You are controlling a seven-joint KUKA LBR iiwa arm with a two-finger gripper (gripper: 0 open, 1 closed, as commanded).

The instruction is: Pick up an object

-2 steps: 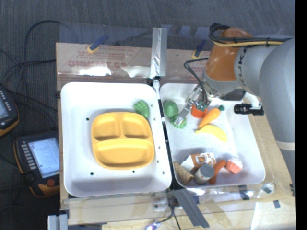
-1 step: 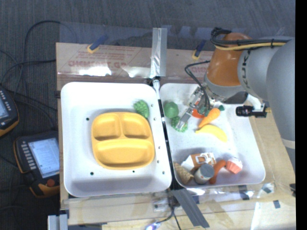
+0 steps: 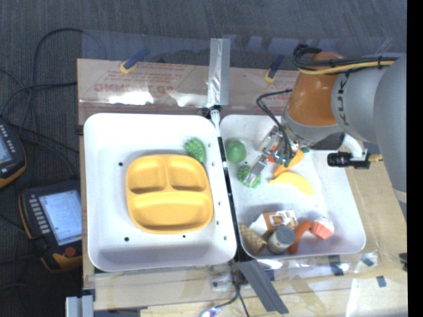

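— So where do we stand on the pick?

— We judge it barely begun. Our gripper (image 3: 259,165) is down inside the right bin (image 3: 344,207), at its upper left part, with the grey arm (image 3: 370,104) and its orange band (image 3: 316,98) leaning in over the bin's far wall.

— Do we have anything in the jaws?

— We see nothing clearly between them. They point down and to the left, toward a small green leafy piece (image 3: 249,176) that lies just at their tips. Whether they are parted or closed we cannot tell; the metal parts there blur together.

— What else is within reach?

— A green round fruit (image 3: 235,150) sits just beside the gripper, near the divider. A yellow banana (image 3: 294,181) lies close on the other side, with a small orange piece (image 3: 293,158) near it. Along the near wall we see a heap: a brown carton (image 3: 277,219), a grey can (image 3: 283,238), an orange-red stick (image 3: 303,232) and a pinkish block (image 3: 322,228).

— And the left bin (image 3: 106,197)?

— It bears a yellow divided tray (image 3: 170,192), with a green bumpy piece (image 3: 195,148) touching the tray's far right corner.

— So what is left?

— Nearly all of it, as we read it: closing on something, most likely the leafy piece, and lifting it clear. Everything we see rests on the bin floor.
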